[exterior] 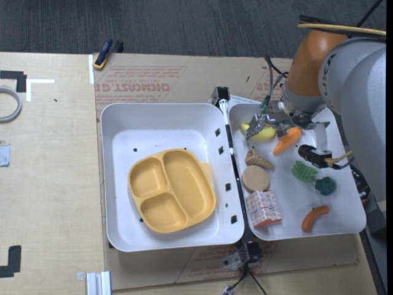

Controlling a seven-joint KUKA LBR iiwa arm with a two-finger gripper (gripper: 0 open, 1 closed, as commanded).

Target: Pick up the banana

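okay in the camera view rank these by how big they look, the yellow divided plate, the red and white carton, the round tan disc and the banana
Largest to smallest, as they look:
1. yellow divided plate
2. red and white carton
3. round tan disc
4. banana, though the gripper covers part of it, so its true extent is unsure.

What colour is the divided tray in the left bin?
Yellow: the divided tray shows plainly in the camera view.

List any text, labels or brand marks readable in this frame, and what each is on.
Red print on the cardboard sheet: upside down and mirrored, too blurred to read.
Red markings on the small white packet in the right bin: too small to read.
No other text visible.
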